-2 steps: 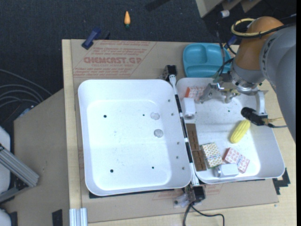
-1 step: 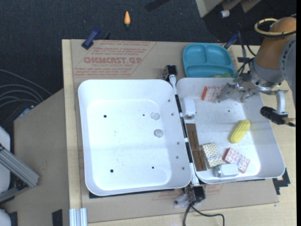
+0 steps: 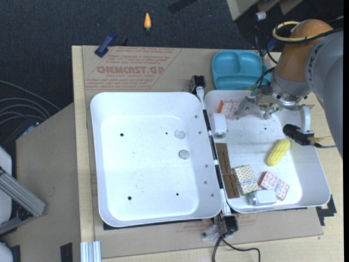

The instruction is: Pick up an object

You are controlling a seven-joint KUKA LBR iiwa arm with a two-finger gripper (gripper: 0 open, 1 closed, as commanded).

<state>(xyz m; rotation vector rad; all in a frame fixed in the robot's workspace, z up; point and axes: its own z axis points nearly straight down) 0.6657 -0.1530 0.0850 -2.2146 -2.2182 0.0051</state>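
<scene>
The corn lies free in the middle of the right bin, well apart from the packets near the front wall, so it looks the easiest pick. The gripper hangs over the bin's far corner by a red packet; nothing sits between its fingers, and how wide they stand I cannot tell. Best to come down straight over the corn, fingers across its narrow width, clear of the wall
</scene>
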